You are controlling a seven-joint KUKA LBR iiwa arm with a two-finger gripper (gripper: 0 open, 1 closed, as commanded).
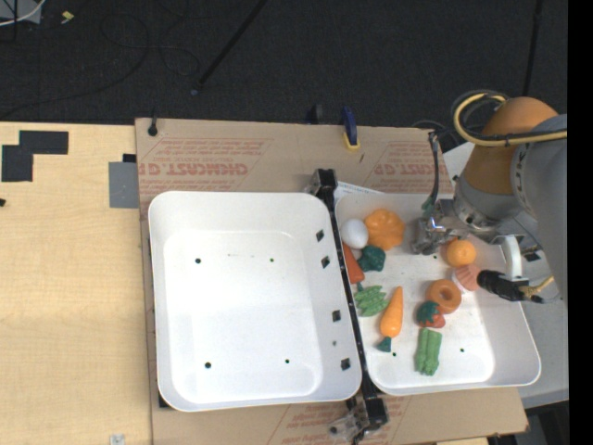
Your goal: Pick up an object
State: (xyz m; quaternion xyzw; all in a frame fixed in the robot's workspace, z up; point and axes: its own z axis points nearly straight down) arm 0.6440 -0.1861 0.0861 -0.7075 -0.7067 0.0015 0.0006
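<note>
The right bin (505, 364) holds several toy foods. A white egg (355, 234), an orange pepper (384, 229) and a dark green piece (372, 258) lie at its far left. Toward the front lie a leafy green piece (370, 299), a carrot (392, 313), an orange ring (444, 295), a strawberry (428, 315) and a green cucumber (427, 351). My gripper (429, 237) hangs low at the bin's far right part, between the pepper and a small orange ball (460, 251). A pink piece (466, 279) lies just below the ball.
The left bin (171, 248) stands beside the right one, with a black divider rail (339, 286) between them. The grey arm (505, 184) with its orange band covers the right bin's far right corner. Cardboard (241, 160) lies under both bins.
</note>
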